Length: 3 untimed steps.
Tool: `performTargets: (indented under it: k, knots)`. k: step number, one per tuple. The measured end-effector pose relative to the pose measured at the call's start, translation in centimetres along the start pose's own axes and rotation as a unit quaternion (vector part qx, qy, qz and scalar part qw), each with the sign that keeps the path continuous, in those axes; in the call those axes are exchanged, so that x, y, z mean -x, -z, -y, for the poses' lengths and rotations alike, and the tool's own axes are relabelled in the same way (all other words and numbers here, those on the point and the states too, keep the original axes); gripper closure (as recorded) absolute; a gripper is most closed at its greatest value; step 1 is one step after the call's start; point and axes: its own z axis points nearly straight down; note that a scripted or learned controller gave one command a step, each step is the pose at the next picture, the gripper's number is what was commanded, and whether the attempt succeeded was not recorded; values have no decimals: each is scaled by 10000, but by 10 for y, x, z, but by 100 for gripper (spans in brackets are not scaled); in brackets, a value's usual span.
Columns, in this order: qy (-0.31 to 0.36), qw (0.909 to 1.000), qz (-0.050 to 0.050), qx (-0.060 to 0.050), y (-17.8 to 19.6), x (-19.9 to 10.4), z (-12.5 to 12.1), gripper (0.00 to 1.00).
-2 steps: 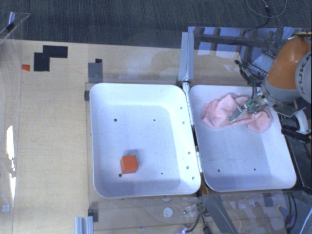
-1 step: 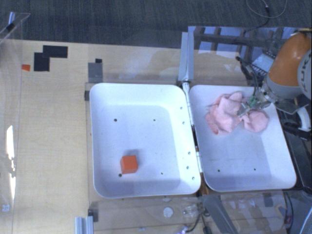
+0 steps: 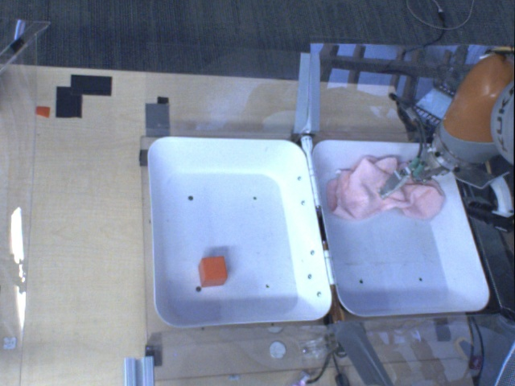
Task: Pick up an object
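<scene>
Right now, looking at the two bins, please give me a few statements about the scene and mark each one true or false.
1. The orange block lies in the left bin. True.
2. The pink cloth lies in the left bin. False: it lies in the right bin.
3. The gripper is over the pink cloth. True.
4. The orange block touches the pink cloth. False: they are in separate bins.
5. The arm reaches over the left bin. False: it is over the right bin.

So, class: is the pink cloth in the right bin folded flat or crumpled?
Crumpled. The pink cloth lies bunched in uneven folds at the back of the right bin, with the gripper on it.
</scene>
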Motion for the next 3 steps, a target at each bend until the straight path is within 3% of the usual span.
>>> performTargets:
  k: [1, 2, 3]
  knots:
    - [420, 9991, -40, -28, -15, -43, 0, 0]
    - [424, 9991, -23, 10, -2, -43, -3, 100]
    - [425, 9991, -22, 11, -2, -43, -3, 0]
